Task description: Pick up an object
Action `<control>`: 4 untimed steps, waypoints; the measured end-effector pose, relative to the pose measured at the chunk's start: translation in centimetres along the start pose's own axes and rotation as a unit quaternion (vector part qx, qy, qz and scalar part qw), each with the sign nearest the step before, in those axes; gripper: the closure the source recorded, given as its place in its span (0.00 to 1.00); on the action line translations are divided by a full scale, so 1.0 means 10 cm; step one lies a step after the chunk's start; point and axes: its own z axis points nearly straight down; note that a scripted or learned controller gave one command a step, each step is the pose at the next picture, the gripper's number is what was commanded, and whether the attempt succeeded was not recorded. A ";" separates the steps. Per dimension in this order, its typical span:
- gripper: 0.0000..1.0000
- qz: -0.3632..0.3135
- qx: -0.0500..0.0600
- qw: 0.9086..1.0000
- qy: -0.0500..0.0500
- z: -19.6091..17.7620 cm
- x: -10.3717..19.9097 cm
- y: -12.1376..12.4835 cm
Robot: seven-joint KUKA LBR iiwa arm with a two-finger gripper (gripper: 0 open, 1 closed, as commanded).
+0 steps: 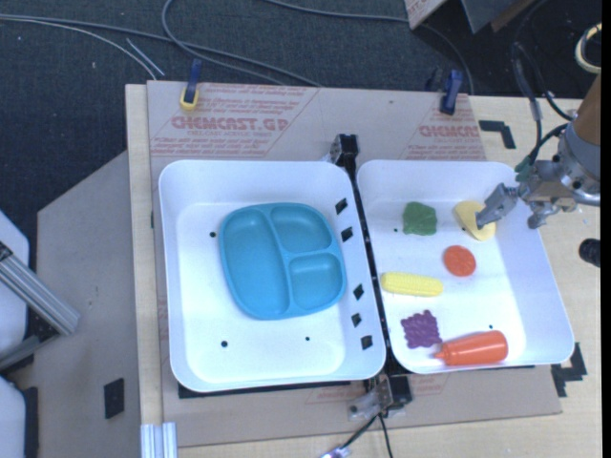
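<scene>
Carrot (474,348) lies lengthwise left-right near right bin's (544,284) front edge.

Plenty of open floor along the near and far edges of the left white bin (181,256), around a blue divided plastic tray (283,259) at its middle. Tighter in the right white bin (544,284): green lump (419,218), yellow wedge (473,219), orange-red disc (459,260), yellow corn cob (411,283), purple cluster (420,329) and orange carrot (474,348) scattered about, with bare floor only along its right edge.

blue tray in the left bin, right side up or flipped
Right side up: the blue tray shows its three recessed compartments facing the camera, lying flat in the left bin.
</scene>
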 end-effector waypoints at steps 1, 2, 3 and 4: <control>0.00 -0.002 -0.007 1.000 -0.002 -0.08 0.00 0.03; 0.00 -0.002 -0.004 1.000 -0.001 0.53 -0.04 0.08; 0.00 -0.002 -0.005 1.000 -0.001 0.96 0.01 0.11; 0.00 -0.002 -0.005 1.000 -0.001 1.38 0.02 0.11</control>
